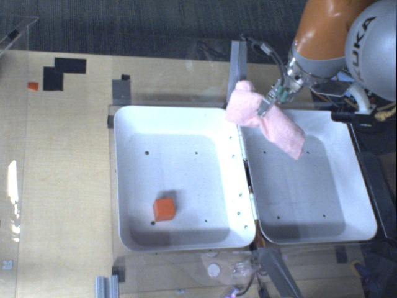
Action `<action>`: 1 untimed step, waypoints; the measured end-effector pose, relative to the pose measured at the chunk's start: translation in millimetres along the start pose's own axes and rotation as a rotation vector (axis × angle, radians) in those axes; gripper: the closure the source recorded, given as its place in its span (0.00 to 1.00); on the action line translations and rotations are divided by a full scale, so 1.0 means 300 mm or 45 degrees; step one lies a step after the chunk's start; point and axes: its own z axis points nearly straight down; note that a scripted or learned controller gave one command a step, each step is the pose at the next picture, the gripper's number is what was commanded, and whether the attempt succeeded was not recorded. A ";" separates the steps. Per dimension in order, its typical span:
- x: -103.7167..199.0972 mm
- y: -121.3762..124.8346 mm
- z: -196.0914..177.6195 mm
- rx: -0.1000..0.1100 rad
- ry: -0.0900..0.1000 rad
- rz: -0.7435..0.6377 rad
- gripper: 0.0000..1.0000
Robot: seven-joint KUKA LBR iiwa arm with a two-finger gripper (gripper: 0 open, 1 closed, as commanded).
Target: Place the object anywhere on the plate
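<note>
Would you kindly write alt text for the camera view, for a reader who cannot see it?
A grey and orange robot arm reaches in from the right, its hand holding a pink cloth that hangs above the divide between two shallow white bins. An orange block lies in the left bin, near its front; the right bin sits alongside.
</note>
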 end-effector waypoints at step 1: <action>0.132 0.098 0.024 -0.001 0.001 -0.513 1.00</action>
